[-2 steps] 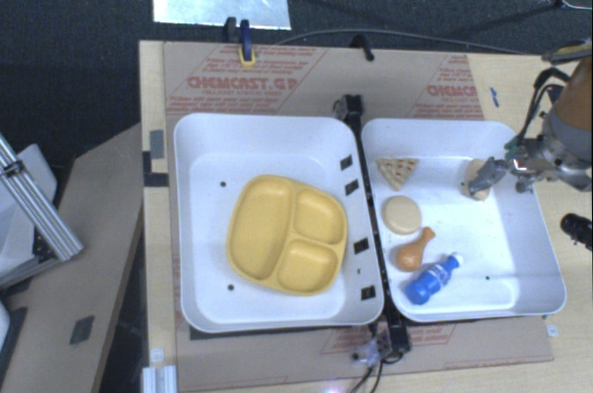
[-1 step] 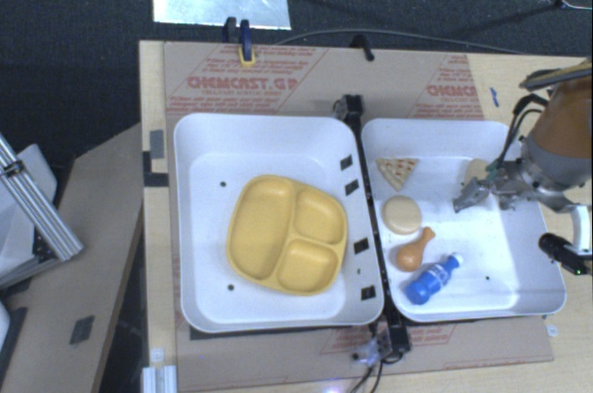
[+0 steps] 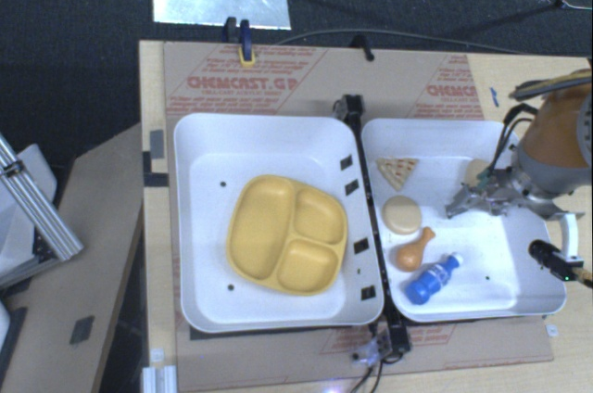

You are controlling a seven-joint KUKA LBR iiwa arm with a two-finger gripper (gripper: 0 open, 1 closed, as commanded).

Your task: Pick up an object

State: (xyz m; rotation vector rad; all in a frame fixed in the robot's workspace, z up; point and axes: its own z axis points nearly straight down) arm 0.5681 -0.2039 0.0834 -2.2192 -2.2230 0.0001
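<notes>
gripper (image 3: 460, 203) in right bin (image 3: 528, 303) — claw state unclear, cannot tell | nothing visibly held | aim at cookie (image 3: 402, 215) — descend centred

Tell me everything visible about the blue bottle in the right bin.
The blue bottle is small, plastic-looking, with a blue body and a white cap end. It lies on its side on the floor of the right bin, near the front, cap pointing up-right at a slant. The drumstick lies just beyond it, close or perhaps touching; I cannot tell which. The gripper is off to its upper right, apart from it.
</notes>
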